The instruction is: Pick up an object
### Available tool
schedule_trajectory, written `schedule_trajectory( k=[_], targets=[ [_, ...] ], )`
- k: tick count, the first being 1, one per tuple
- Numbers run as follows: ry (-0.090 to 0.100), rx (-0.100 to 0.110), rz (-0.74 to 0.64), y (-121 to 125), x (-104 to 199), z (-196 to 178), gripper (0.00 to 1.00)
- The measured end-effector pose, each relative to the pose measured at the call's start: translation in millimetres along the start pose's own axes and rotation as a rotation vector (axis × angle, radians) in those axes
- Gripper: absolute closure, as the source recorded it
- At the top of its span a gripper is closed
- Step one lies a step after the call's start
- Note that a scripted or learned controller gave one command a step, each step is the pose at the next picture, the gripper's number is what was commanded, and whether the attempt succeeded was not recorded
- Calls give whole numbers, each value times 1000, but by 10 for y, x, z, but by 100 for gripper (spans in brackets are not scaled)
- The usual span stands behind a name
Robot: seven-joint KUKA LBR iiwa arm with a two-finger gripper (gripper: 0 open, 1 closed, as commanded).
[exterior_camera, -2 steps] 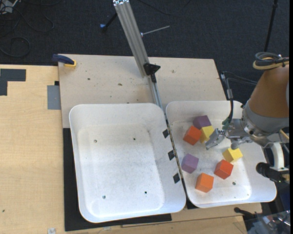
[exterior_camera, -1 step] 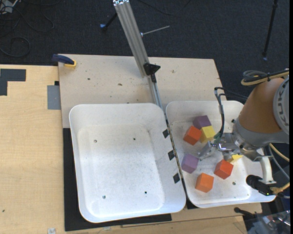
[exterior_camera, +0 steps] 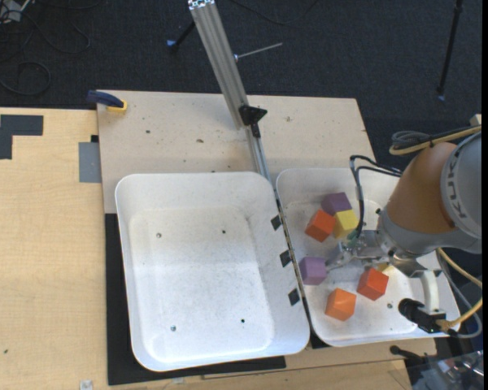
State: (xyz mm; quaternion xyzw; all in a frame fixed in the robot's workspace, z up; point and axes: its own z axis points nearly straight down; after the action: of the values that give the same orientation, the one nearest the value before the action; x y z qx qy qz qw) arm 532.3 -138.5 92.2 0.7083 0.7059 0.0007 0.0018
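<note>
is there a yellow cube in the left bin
No, the yellow cube lies in the right bin, next to a purple cube and an orange cube.

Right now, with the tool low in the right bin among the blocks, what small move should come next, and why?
Probably a short straight descent, then a close. The tool sits in the gap between the yellow block and the lower purple block, with nothing visibly between its fingers. Which block it would catch is unclear.
</note>
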Motion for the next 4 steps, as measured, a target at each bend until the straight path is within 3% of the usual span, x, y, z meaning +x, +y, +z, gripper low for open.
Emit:
schedule_trajectory(
  k=[1,4],
  targets=[
    [2,2,7,-5,-8,-104,100],
    [1,1,-5,-47,-183,-1464,100]
  ],
)
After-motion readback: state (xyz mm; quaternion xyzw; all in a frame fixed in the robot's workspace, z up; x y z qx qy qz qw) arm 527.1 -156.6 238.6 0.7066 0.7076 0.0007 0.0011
